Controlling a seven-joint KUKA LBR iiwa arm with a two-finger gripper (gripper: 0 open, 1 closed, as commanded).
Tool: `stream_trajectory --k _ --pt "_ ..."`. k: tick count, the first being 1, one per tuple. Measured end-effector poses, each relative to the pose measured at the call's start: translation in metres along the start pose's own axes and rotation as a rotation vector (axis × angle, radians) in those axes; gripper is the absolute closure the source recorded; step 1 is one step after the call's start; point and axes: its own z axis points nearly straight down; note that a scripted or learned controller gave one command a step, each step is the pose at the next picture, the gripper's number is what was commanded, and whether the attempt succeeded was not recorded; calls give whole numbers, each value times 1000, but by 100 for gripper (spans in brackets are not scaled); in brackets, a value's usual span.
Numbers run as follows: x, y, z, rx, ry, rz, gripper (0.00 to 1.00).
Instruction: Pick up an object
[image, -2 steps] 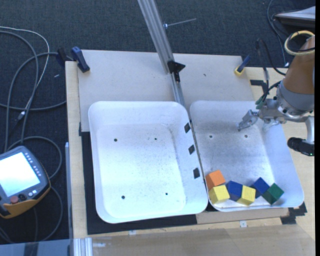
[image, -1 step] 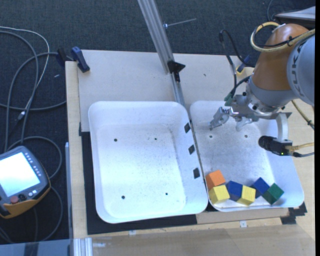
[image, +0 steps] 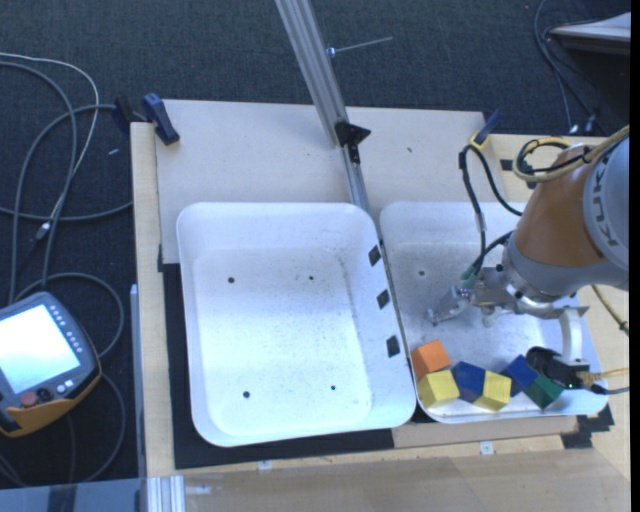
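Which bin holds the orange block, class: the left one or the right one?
The right bin. The orange block lies on its floor near the front edge, beside yellow and blue blocks, just right of the wall shared with the left bin.

Cut off by the right edge: arm (image: 575, 225), its upper part out of frame. Partly hidden under the wrist: right bin (image: 420, 245). Too small and shadowed to tell: jaws' spacing. Half covered by a dark fitting: green block (image: 545, 392). Cropped at left: handheld screen (image: 35, 360).

Robotics lab: teach pendant (image: 40, 365) at 9 o'clock, loose cables (image: 60, 150) on dark carpet, clamped surface (image: 260, 150) w/ bins.
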Motion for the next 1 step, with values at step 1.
stream_trajectory --k 1 --pt "-97 47 17 -15 -7 -1 0"
